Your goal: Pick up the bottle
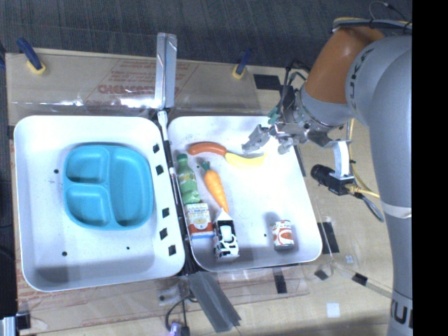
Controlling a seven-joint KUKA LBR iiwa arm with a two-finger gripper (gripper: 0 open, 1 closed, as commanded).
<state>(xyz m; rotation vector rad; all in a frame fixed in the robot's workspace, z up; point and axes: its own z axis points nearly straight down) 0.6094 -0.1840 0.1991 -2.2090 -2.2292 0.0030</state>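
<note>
Two neighbours tight against bottle [186, 183]: carrot [215, 190] beside, carton [198, 218] below; empty jaws [269, 138] spread over banana [245, 159].

No legible text anywhere. Red print on the clear sheet [133, 82] behind the bins, mirrored or washed out, can't make out a word. Bottle [192, 198] has a green label up top and a red/orange one lower down, lettering too small to read. Red and white can [283, 234] carries markings, unreadable. Small black and white carton [225, 240] has a graphic (could be print, too blurry to tell). No numbers or signs readable on the arm.
</note>
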